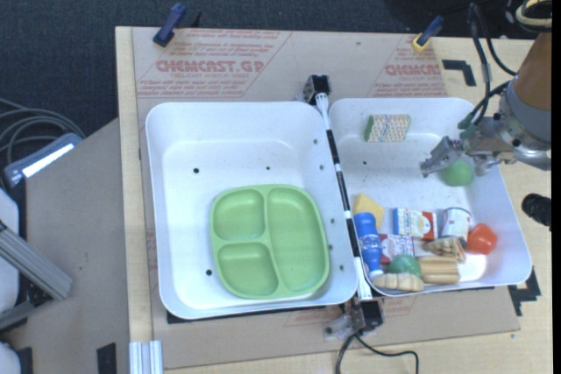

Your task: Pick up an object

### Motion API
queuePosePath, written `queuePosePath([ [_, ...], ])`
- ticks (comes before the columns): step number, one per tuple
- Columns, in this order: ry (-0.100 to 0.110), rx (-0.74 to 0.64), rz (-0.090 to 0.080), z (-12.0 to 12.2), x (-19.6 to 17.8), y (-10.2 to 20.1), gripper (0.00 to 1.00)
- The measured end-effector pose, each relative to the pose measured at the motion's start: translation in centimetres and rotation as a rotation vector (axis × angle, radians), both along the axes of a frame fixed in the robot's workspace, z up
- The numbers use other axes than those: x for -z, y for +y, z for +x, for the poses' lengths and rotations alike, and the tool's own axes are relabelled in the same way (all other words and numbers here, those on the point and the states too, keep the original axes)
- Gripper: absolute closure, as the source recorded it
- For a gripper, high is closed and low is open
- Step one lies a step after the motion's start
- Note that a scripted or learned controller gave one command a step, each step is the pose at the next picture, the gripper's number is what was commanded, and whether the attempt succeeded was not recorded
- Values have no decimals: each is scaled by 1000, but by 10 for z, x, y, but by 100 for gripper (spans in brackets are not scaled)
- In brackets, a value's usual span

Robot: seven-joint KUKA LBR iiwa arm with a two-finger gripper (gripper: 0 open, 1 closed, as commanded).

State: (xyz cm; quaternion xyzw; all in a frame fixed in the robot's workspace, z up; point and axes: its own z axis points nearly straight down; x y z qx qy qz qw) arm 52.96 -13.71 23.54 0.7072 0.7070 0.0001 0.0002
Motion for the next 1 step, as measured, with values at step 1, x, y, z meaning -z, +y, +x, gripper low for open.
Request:
queuePosePath([
  [1,2,1,0,-28,54,-47,0],
])
